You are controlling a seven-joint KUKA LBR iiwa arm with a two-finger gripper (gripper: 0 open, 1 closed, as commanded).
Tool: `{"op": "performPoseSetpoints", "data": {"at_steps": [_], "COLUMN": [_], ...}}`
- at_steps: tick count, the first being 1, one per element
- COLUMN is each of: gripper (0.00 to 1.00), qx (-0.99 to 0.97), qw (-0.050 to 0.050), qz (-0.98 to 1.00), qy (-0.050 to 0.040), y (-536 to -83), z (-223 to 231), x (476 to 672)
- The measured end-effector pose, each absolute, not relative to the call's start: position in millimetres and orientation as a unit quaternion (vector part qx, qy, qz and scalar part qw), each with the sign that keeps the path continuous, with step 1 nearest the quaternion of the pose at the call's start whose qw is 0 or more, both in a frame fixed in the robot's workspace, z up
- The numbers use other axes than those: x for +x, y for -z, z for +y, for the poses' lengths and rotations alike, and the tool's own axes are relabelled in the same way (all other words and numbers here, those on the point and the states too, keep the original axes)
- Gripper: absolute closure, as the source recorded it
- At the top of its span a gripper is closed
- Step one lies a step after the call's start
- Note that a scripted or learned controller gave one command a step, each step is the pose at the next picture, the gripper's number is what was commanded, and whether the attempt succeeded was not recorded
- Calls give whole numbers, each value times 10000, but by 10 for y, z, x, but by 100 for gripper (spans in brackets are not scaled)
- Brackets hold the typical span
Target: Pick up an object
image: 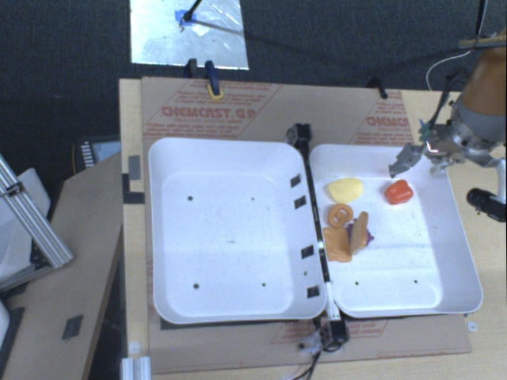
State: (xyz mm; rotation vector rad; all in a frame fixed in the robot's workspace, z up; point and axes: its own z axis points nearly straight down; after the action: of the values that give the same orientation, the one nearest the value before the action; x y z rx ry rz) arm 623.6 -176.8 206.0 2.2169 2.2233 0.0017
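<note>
A dark carpeted floor surrounds the bench (95,212), which carries two white bins. The gripper (405,161) hangs over the right bin's (444,291) far edge, just beside a red object (398,191); whether it is open, I cannot tell. A yellow piece (344,189) and orange-brown pieces (347,232) cluster along that bin's left edge.

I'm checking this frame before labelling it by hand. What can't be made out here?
- Gripper: too small and blurred to read its finger state.
- Arm: cut off by the right edge.
- Pile of orange pieces in the right bin: overlapping, with a purple bit half hidden; count unclear.
</note>
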Motion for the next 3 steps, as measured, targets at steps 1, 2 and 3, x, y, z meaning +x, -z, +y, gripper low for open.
{"op": "performPoseSetpoints", "data": {"at_steps": [1,2,3], "gripper": [100,100,100], "qx": [7049,7039,7023], "qw": [24,37,4], "qz": [7093,7102,7118], "qy": [-16,-30,-28], "y": [-2172,-3162,-3624], "z": [-1767,-1212,-149], "x": [6246,6379,5756]}}
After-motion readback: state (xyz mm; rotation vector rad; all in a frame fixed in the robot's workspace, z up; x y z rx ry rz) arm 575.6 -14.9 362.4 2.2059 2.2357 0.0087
